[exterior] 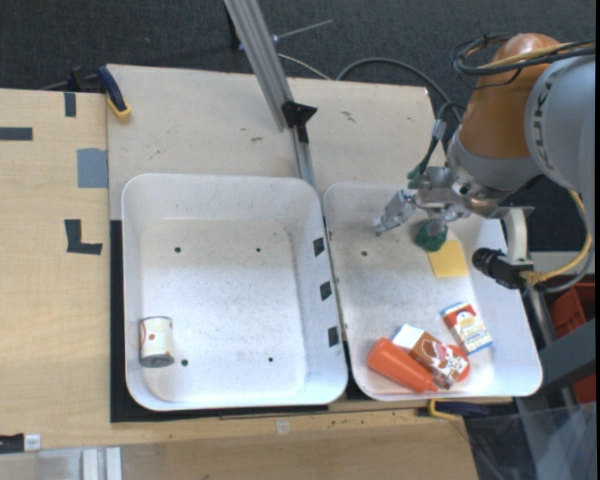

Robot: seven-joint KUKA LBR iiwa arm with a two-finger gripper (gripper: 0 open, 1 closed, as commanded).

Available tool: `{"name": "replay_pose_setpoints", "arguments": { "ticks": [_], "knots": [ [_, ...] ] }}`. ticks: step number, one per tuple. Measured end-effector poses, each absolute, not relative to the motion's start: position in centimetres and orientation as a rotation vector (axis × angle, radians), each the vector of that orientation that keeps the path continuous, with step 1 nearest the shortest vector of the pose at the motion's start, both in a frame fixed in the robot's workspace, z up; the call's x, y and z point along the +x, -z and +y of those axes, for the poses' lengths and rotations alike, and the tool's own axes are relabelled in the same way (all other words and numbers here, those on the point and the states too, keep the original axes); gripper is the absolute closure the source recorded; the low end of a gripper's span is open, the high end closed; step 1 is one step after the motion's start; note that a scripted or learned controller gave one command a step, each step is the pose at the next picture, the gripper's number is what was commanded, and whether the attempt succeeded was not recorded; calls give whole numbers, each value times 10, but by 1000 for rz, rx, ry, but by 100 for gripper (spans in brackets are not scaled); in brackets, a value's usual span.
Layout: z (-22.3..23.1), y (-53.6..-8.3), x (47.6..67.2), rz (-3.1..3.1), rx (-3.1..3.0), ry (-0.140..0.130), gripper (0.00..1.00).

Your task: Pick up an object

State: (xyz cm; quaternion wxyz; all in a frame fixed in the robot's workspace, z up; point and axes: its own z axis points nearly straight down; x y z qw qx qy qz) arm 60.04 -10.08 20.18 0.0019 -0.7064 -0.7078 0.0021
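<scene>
The gripper [408, 211] is seen spread open and empty over the right bin [380, 288], near a green knob [432, 234] and a flat yellow card [448, 260]. A miss is likely: the thin card offers little edge, and the rounded knob may roll on the smooth plastic

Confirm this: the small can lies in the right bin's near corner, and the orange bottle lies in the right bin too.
Wrong on the can. The camera view shows the small can in the left bin, near its front left corner. The orange bottle does lie in the right bin.
</scene>
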Motion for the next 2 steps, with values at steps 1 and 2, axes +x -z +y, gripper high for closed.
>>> {"name": "replay_pose_setpoints", "arguments": {
  "ticks": [1, 2],
  "knots": [
    [-91, -148, 602, -2219, -2216, -8, 0],
    [-90, -94, 601, -2220, -2217, -8, 0]
  ]
}}
